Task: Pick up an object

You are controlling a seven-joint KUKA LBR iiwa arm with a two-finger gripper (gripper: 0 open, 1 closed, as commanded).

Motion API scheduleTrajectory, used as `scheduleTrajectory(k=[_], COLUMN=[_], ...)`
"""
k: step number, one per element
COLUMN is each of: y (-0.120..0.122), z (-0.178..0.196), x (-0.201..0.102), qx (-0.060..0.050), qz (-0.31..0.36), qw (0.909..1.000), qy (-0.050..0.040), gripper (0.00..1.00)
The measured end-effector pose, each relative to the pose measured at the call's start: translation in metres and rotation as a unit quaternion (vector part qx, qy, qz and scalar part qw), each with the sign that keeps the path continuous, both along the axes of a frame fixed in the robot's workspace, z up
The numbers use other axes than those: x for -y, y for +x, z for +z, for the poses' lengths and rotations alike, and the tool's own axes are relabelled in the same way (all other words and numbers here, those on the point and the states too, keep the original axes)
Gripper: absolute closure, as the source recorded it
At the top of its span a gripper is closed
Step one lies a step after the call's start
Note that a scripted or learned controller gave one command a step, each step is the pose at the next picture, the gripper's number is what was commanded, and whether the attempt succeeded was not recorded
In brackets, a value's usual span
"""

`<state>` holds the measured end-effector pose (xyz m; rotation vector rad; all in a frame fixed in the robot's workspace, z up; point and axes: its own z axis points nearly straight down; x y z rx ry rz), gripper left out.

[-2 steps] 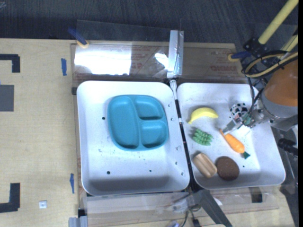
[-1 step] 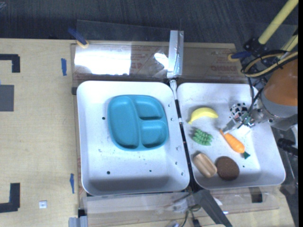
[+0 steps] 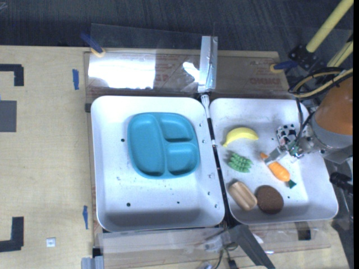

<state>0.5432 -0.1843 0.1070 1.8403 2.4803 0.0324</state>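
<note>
Hovering gripper (image 3: 287,144) sits just above the carrot (image 3: 279,170) in the right bin (image 3: 322,203); grip state unreadable. Drop straight down, centre on the carrot's body, avoid the banana (image 3: 241,135).

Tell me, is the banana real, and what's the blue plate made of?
The banana looks like toy plastic: smooth, evenly yellow, slightly shiny, though the view can't prove it. The blue divided plate also looks like plastic: one flat colour, soft moulded compartment edges, dull sheen.
</note>
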Motion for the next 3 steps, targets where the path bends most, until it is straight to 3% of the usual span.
scheduleTrajectory(k=[2,3], y=[0.005,-0.005], z=[0.000,0.000], x=[0.004,-0.004], qx=[-0.001,-0.003], qz=[-0.038,0.065], qw=[0.9993,0.9979], qy=[0.0042,-0.0076], gripper=[0.00,0.00])
